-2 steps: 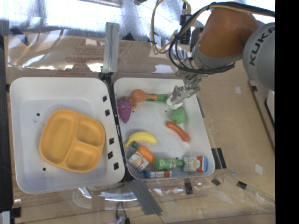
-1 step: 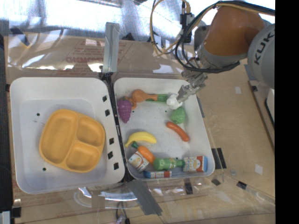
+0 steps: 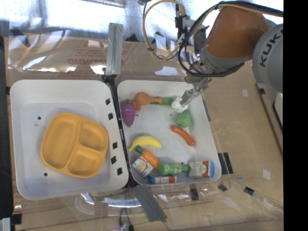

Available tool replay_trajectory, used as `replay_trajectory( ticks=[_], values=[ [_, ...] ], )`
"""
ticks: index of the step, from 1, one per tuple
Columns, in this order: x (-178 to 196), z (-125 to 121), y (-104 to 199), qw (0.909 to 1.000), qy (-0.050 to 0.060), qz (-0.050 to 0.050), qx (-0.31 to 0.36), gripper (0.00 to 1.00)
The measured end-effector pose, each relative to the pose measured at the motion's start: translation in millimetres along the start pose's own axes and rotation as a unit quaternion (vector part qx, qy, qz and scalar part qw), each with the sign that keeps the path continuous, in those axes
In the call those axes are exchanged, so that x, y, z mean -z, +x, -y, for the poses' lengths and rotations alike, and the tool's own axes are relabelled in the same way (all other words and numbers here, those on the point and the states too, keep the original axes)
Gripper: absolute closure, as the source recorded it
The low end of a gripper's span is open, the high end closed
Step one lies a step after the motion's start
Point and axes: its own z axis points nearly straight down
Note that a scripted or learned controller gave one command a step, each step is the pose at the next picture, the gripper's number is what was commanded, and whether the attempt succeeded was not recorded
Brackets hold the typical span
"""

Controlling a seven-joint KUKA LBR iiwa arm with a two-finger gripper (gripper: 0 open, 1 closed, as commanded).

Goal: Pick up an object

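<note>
Camera view: fingers [image 3: 181, 103] just above green toy [image 3: 183, 119].

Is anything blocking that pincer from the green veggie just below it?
Nothing visible does. The pincer hangs right above the green vegetable in the right bin. The orange sausage lies just beyond it, apart.

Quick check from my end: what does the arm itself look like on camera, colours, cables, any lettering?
The arm is grey with a rounded orange band and black KUKA lettering. Black cables and a yellow cable loop beside the wrist. The pincer is slim and pale.
</note>
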Motion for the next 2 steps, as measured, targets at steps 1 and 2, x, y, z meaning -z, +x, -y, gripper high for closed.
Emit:
replay_trajectory(
  ticks=[1, 2],
  values=[
    [-5.0, 3.9, -11.5, 0.9991, -0.001, 0.001, 0.043, 1.0],
    [-10.8, 2.7, -7.5, 0.9985, -0.002, 0.001, 0.054, 1.0]
  ],
)
